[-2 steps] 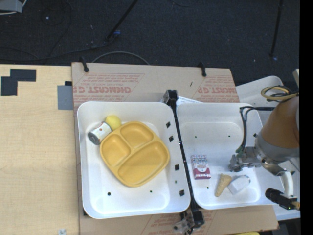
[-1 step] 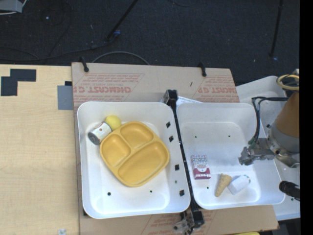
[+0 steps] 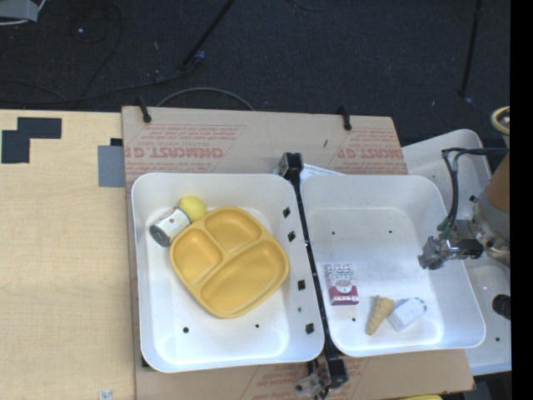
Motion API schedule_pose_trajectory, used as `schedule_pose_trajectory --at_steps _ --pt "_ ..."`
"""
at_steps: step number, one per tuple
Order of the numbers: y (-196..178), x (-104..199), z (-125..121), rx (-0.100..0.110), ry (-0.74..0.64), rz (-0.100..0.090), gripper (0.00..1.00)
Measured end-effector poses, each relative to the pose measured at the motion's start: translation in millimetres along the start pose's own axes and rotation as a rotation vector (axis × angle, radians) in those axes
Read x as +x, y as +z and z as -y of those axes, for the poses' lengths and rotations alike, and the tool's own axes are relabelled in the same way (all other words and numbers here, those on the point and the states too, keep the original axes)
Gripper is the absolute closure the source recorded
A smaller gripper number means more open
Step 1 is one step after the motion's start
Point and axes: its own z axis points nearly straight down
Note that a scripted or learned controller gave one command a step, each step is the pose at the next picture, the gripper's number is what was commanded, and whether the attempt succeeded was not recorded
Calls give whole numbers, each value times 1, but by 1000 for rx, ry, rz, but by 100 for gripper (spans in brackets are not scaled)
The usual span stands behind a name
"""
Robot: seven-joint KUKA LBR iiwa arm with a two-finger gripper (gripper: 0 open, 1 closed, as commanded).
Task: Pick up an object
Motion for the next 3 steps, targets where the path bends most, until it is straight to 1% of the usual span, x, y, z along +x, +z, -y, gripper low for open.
schedule_pose_trajectory --at_steps 1,2,3 --pt "-59 -3 8 -1 0 1 100" --pt "-58 49 -5 3 -4 -2 100" --pt "-55 97 3 6 -3 -3 100"
